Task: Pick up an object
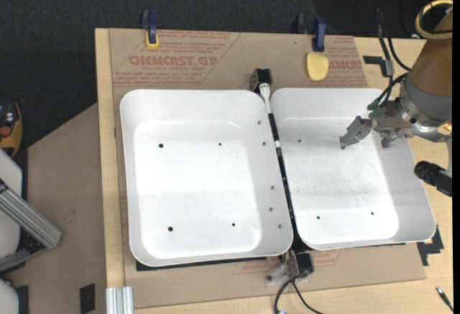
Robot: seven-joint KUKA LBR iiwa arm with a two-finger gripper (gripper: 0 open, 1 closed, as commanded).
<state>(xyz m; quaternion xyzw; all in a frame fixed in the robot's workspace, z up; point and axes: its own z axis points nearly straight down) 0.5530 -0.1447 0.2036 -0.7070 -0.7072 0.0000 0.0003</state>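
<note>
Hand: grey two-finger hand (366,130) hovered over the right shallow white plastic bin (402,230); finger opening could not be told.
Object: none discernible near the hand.

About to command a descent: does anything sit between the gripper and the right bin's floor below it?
Nothing visible does. The gripper hangs over the upper right part of the right bin, and the white floor under it shows only small dark dots.
</note>
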